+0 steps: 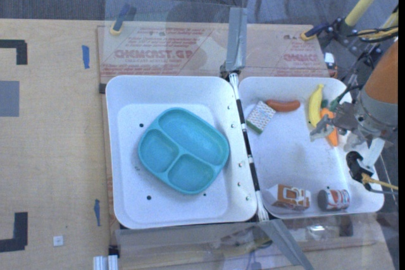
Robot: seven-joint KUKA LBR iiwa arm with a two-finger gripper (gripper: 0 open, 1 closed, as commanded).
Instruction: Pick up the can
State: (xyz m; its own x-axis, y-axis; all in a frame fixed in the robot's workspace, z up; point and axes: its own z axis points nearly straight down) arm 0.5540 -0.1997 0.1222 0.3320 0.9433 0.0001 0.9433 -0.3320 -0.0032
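Can point(335, 199), a short cylinder on its side, is seen at the right bin's point(285, 148) near edge by the right corner. Gripper point(324, 131) is held over the far-right edge; finger state can't be told.

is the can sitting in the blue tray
No, the can lies on its side in the right bin, while the blue tray is in the left bin.

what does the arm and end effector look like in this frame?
An orange band sits above a grey wrist section. Below it, the end effector is grey metal with dark parts, blurred against orange and green items behind it. A white bracket piece with a dark opening and thin cabling hangs off the wrist.
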